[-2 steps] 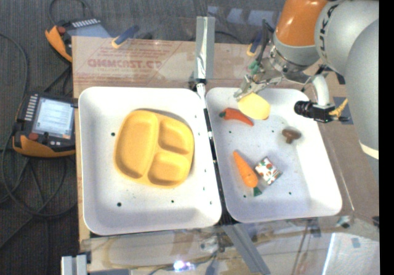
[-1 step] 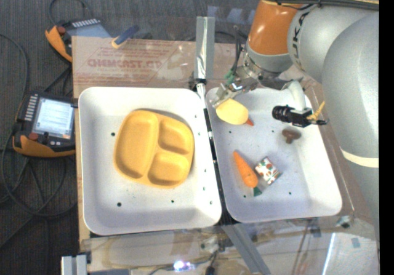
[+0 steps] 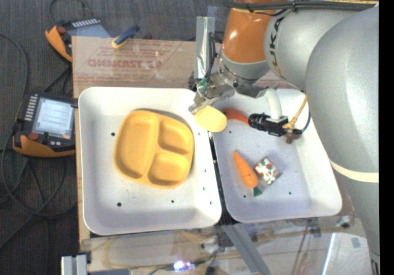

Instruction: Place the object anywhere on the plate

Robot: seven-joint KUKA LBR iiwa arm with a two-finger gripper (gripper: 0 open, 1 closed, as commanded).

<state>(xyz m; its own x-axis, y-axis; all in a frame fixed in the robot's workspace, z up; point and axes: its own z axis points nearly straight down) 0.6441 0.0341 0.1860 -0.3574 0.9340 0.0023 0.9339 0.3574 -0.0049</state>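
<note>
Yellow sectioned plate [image 3: 155,147] in left bin [image 3: 98,206], gripper [image 3: 206,96] above pale yellow object [image 3: 211,119], carrot [image 3: 245,170] in right bin [image 3: 308,200]

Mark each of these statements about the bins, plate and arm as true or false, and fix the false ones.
1. The yellow plate lies in the left bin. True.
2. The plate has three compartments. True.
3. The carrot rests on the plate. False: it lies in the right bin, beside a small patterned packet.
4. The pale yellow object sits in the middle of the plate. False: it is at the gripper, over the seam between the two bins, just off the plate's upper right corner.
5. A handheld controller with a lit screen lies on the floor left of the bins. True.
6. The arm reaches in from the left. False: it comes in from the right.
</note>
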